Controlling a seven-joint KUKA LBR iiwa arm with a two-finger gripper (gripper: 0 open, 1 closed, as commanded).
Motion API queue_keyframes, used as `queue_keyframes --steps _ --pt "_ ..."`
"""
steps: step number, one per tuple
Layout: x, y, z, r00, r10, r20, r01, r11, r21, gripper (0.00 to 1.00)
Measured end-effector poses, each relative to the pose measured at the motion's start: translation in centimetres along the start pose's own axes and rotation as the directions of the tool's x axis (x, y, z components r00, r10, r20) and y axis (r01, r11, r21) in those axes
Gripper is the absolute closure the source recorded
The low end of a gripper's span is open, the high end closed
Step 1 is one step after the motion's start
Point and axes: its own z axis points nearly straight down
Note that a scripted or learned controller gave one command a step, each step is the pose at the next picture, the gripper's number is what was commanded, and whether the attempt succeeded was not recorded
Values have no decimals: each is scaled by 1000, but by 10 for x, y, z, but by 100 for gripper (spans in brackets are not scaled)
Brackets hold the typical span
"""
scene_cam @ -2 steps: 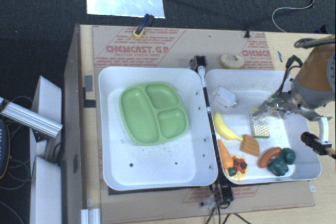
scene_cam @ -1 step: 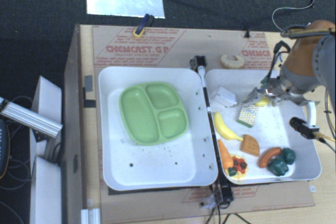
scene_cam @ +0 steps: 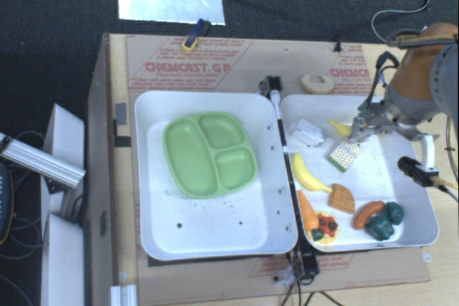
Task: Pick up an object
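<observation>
The right bin (scene_cam: 384, 172) holds several toy foods. My gripper (scene_cam: 361, 128) hangs low over its back part, just right of a small yellow piece (scene_cam: 339, 128) and above a green-dotted white box (scene_cam: 345, 154). A white block (scene_cam: 307, 131) lies to the left. Toward the front are a banana (scene_cam: 308, 175), a carrot (scene_cam: 308, 211), a waffle-like toast (scene_cam: 342, 198), a pizza slice (scene_cam: 326, 226), a sausage (scene_cam: 368, 213) and broccoli (scene_cam: 384, 222). I see nothing held in the gripper.
The left bin (scene_cam: 208, 229) carries a green divided plate (scene_cam: 209, 154). A round beige disc (scene_cam: 318, 84) lies on the bench behind the right bin. A black handle-like part (scene_cam: 414, 170) juts in over the right bin's right side.
</observation>
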Motion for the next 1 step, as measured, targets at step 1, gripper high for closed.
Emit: queue_keyframes --steps 1 --pt "0 0 0 1000 -1 0 1 1000 1 0"
